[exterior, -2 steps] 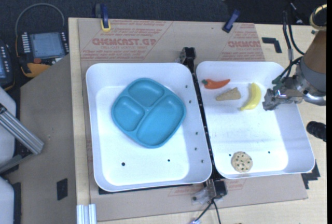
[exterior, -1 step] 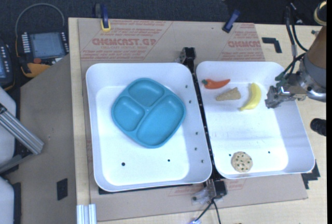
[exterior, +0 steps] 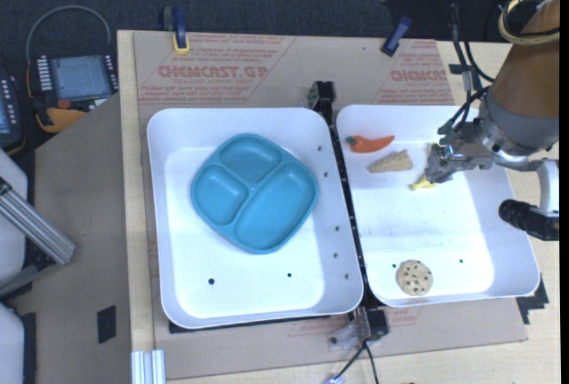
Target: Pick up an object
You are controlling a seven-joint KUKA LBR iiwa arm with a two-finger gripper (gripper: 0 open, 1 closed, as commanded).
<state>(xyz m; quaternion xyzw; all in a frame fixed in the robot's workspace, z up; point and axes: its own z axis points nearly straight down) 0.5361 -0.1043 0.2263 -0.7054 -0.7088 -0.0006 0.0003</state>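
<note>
Right bin [exterior: 498, 276] of the worktop: the end effector [exterior: 437, 167] is lowered over a small yellow object [exterior: 421, 184] at the bin's far side, evidently the pick target. Whether the fingers are open or closed on it cannot be told. Just left lie a tan wedge [exterior: 392, 162] and an orange toy carrot [exterior: 371, 143]; a cookie [exterior: 413, 276] sits near. The left bin [exterior: 169, 196] holds a blue divided plate [exterior: 255, 193].

Blue divided plate [exterior: 255, 192], orange carrot [exterior: 372, 142], tan speckled cookie [exterior: 413, 276], white bins [exterior: 178, 222]
</note>
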